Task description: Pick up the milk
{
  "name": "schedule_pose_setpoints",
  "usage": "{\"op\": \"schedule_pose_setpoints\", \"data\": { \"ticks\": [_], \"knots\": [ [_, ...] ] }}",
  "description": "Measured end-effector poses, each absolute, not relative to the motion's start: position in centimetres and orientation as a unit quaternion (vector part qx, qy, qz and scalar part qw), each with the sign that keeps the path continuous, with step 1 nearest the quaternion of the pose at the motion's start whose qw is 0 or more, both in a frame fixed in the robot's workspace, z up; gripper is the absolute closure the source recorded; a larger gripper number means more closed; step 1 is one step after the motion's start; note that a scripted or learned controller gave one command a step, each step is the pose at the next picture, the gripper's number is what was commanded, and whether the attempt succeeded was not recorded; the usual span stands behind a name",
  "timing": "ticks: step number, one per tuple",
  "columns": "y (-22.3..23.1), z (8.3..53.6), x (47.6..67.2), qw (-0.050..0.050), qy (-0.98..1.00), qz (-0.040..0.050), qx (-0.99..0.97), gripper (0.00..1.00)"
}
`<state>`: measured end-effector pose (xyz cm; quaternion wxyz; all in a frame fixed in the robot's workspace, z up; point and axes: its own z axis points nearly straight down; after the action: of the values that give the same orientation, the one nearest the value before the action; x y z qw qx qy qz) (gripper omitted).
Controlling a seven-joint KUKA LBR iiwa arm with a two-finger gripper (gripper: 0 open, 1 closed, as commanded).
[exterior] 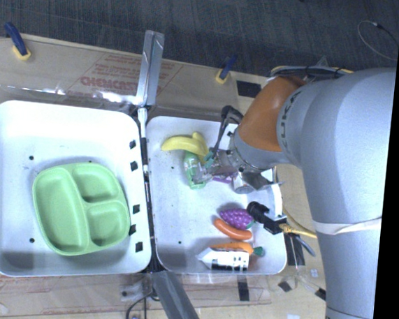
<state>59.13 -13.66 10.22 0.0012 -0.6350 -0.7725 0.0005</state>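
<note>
Camera view takes in the grey arm (pixel 340 155), which comes in from the right and covers the right bin's (pixel 178 237) upper right corner. Left of the pincer, well apart, the left bin (pixel 9 172) holds a green divided tray (pixel 81 208). The pincer (pixel 213 165) hangs low over the right bin, at a clear greenish bottle (pixel 197 170) just below the banana (pixel 185 144); whether it is released or clenched I cannot tell. The milk (pixel 226 260), a small white carton, lies well below the pincer near the bin's front wall, touching a carrot (pixel 233 247), with a sausage (pixel 233 229) and purple grapes (pixel 236 216) in between. The risk, as I judge it: the pincer sits over the wrong item and may seize the bottle, and a later reach for the milk could catch the carrot pressed against it.
</note>
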Motion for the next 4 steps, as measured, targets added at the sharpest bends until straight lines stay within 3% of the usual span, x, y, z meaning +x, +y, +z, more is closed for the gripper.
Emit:
{"op": "schedule_pose_setpoints", "data": {
  "ticks": [1,2,3,4],
  "knots": [
    [-17.9,9.0,61.2,0.007,-0.806,0.0031,-0.591,1.00],
    [-20.9,9.2,57.8,0.002,-0.786,0.0001,-0.618,1.00],
    [-20.9,24.5,59.9,-0.001,-0.871,0.0001,-0.491,1.00],
    [-21.0,38.2,55.7,-0.002,-0.956,0.0008,-0.295,1.00]
  ]
}}
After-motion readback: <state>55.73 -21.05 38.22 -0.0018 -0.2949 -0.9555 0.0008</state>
